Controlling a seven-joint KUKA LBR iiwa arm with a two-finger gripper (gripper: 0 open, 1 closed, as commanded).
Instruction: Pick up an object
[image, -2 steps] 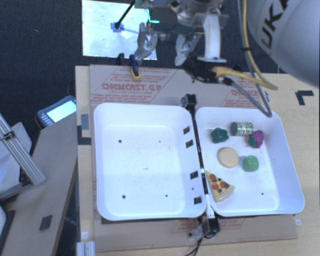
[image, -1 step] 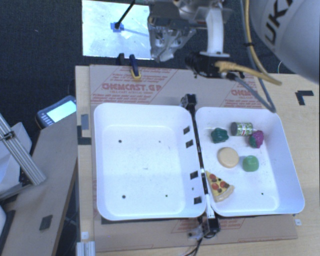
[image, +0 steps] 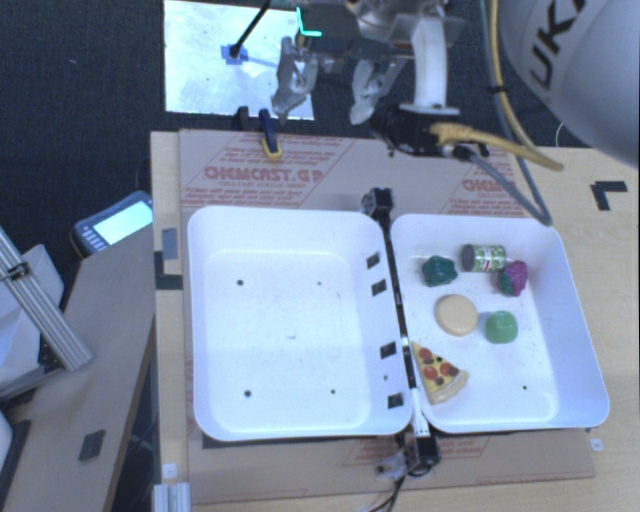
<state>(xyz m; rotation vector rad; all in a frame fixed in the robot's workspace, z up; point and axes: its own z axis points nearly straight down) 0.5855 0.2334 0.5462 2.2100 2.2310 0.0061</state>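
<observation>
The KUKA arm (image: 570, 60) looms at the upper right, its gripper (image: 328, 88) raised high over the back edge of the bench, with its two fingers spread wide and nothing between them. It hangs well apart from both bins, which probably keeps it clear of the camera's look at the objects before a pick is chosen.

The left bin (image: 290, 320) sits beside the right bin (image: 560, 390), the two touching along a black clipped seam, presumably so that things can pass from one to the other.

All the candidates lie loose in the right bin, toward its back and left part. The toy pizza slice (image: 438, 372) lies flat near the seam, yellow with red spots. The round tan cookie (image: 457, 315) lies flat in the middle. The small can (image: 484, 258) lies on its side near the back wall, just beside a magenta lumpy toy (image: 514, 277). A dark green lumpy toy (image: 438, 269) sits left of the can, and a light green block (image: 500, 327) rests just right of the cookie. They lie mostly apart, so a grasp on one looks feasible.
</observation>
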